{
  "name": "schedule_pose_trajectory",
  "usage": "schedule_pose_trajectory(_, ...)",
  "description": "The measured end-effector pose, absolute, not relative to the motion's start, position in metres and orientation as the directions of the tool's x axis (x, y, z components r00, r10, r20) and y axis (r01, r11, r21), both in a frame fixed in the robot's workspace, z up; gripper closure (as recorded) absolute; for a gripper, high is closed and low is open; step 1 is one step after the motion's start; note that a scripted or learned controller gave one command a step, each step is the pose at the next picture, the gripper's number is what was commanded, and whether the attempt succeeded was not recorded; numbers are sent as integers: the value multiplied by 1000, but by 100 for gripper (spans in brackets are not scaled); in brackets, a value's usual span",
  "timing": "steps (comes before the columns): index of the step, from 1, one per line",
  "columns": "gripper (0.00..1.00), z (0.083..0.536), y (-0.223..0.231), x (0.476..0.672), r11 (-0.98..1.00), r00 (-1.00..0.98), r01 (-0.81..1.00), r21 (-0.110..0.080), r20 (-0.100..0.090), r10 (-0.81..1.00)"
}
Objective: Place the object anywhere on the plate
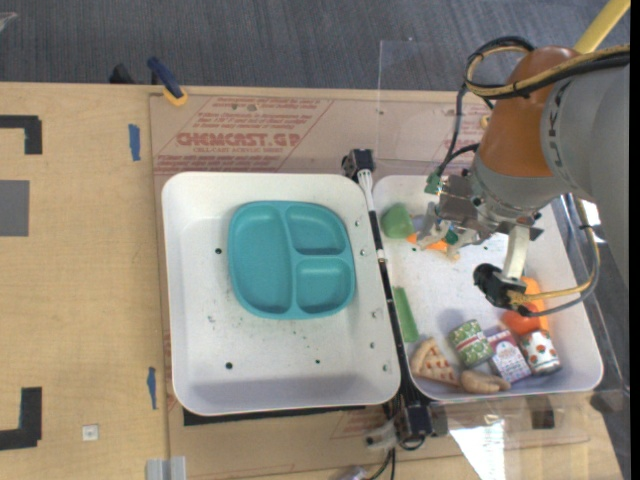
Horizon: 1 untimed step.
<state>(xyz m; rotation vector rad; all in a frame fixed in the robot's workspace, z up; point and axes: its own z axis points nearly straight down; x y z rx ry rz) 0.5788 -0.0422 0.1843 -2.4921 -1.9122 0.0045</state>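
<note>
A teal divided plate [290, 258] lies in the left white bin [200, 358], with nothing on it. My gripper [445, 232] hangs low over the upper part of the right bin [585, 363], under the grey arm with its orange band. A small orange piece [436, 244] and a small teal bit [452, 234] lie right at the gripper's tip, partly hidden by it. A green rounded object [396, 220] sits just to the gripper's left, near the bin's left wall.
Lower in the right bin lie a long green piece [405, 313], a pizza slice [432, 360], three small cans or boxes [505, 356], an orange object [522, 318] and a tan roll [480, 381]. A black cable loops beside the arm.
</note>
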Motion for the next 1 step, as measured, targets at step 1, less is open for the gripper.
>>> schedule_pose_trajectory(1,100,196,25,578,-267,267,964,3,-4,964)
